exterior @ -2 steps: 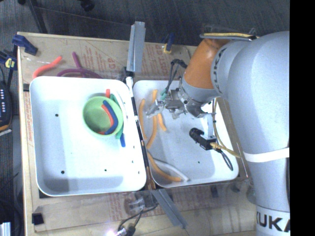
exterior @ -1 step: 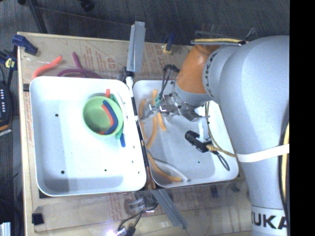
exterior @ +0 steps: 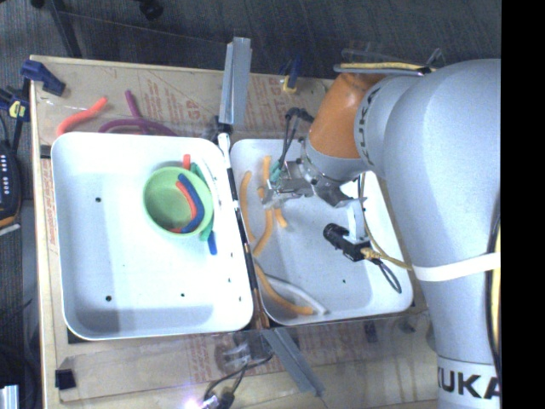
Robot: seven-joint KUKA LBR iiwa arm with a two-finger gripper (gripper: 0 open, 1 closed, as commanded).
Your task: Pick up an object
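Note:
My gripper (exterior: 274,191) is low in the right bin (exterior: 341,301), near its upper left corner, among several thin orange strips (exterior: 265,233). One orange strip (exterior: 277,216) lies right under the fingertips, and I cannot tell whether it is gripped. Another orange strip (exterior: 285,301) curves along the bin's lower left. In the left bin (exterior: 102,271) sits a green bowl (exterior: 174,201) with red, blue and green pieces in it.
The arm's grey body and orange band (exterior: 341,118) cover the right bin's right side. A black cable fitting (exterior: 345,241) hangs over the bin's middle. Red and purple tubes (exterior: 119,122) lie on the bench behind the left bin. A metal divider bar (exterior: 234,79) stands between the bins.

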